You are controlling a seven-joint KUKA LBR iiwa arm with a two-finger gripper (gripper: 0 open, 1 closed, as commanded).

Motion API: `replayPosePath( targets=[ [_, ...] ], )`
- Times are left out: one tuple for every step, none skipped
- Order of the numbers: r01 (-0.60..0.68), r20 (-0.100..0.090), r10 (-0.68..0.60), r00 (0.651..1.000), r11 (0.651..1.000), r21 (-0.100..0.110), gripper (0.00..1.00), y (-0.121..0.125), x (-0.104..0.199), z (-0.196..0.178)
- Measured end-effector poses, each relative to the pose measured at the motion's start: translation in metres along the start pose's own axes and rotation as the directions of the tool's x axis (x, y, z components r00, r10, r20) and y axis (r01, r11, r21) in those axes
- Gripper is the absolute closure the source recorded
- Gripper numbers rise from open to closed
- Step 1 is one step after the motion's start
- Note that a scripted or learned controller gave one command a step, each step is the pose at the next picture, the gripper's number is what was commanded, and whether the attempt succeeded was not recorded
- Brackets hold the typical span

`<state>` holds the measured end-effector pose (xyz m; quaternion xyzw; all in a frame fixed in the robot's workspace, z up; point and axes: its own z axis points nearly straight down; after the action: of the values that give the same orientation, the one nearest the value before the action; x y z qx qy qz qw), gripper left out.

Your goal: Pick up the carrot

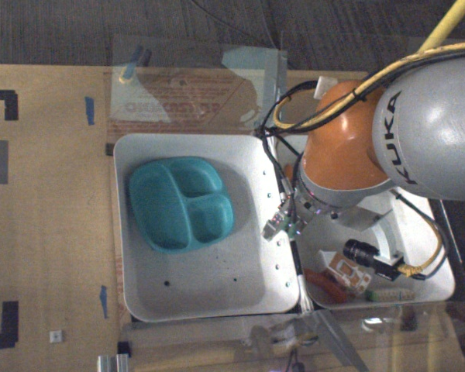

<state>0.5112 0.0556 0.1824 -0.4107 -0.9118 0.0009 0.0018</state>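
Observation:
The carrot [329, 285] is a thin orange-red piece lying near the front left corner of the right bin [442, 289]. Part of it is covered by a small printed box [353, 272] that lies against it. The arm's orange wrist [341, 161] hangs low over the right bin, just behind the carrot. It hides the gripper beneath it, along with most of that bin's floor.
A teal divided plate [182, 202] lies in the left bin [217, 293], towards its back. A black cable plug [368, 254] and a yellow cable [422, 266] hang off the arm over the right bin. The wall between the bins [291, 246] runs just left of the wrist.

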Motion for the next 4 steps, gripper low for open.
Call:
replayPosePath(
  targets=[
    [0.027, 0.0, -0.027, 1.0, 1.0, -0.001, 1.0, -0.077, -0.048, 0.0],
    [-0.305, 0.002, 0.305, 0.952, 0.952, -0.003, 1.0, -0.031, 0.011, -0.007],
    [-0.342, 0.003, 0.342, 0.94, 0.94, -0.003, 1.0, -0.072, -0.061, 0.0],
    [-0.525, 0.0, 0.525, 0.851, 0.851, 0.001, 1.0, -0.075, -0.037, -0.011]
  ],
)
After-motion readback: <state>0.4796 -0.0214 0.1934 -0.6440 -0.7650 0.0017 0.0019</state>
